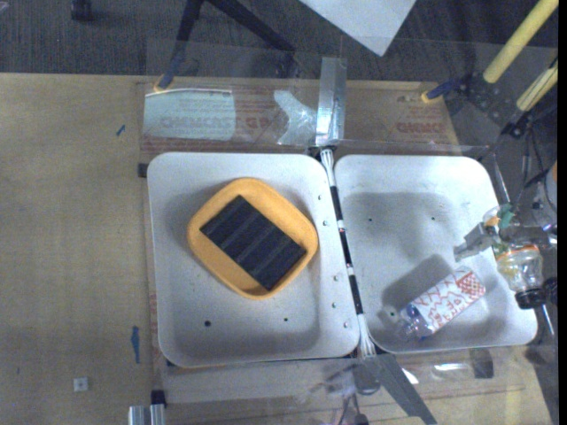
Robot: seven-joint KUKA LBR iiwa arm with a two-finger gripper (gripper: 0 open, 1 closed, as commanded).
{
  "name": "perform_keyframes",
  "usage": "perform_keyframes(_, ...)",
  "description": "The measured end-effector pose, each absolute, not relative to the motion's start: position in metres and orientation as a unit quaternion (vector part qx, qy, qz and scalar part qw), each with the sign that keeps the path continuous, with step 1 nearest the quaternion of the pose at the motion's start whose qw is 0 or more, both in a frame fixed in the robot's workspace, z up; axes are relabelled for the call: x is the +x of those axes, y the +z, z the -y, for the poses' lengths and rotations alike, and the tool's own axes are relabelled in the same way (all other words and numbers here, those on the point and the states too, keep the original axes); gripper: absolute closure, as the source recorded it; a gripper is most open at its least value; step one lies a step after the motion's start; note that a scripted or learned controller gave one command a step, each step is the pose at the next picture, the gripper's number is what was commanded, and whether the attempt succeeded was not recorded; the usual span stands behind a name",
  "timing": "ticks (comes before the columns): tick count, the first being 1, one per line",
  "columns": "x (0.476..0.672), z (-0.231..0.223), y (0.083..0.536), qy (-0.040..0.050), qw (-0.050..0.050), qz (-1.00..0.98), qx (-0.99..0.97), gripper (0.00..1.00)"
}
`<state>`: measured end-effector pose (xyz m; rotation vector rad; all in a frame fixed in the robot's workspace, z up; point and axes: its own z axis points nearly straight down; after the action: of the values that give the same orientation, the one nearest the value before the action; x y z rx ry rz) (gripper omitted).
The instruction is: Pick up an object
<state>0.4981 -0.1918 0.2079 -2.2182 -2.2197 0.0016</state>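
Note:
A white packet with a red pattern and a clear end lies at a slant in the front of the right bin. An orange pad with a black ribbed top lies in the middle of the left bin. My gripper shows dimly at the right bin's right rim, above and to the right of the packet and apart from it. Nothing is visibly held in it. A small clear item with green and orange marks sits just beside it at the rim.
A metal divider stands behind the seam between the bins, beside crumpled clear plastic. Yellow-handled tools and cables lie at the back right. A chair base stands beyond the bench.

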Motion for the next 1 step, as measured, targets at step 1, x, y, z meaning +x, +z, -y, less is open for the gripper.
perform_keyframes(1, 0.4850, 0.2063, 0.0964, -0.0049, 0.001, 0.685, -0.728, 0.00)
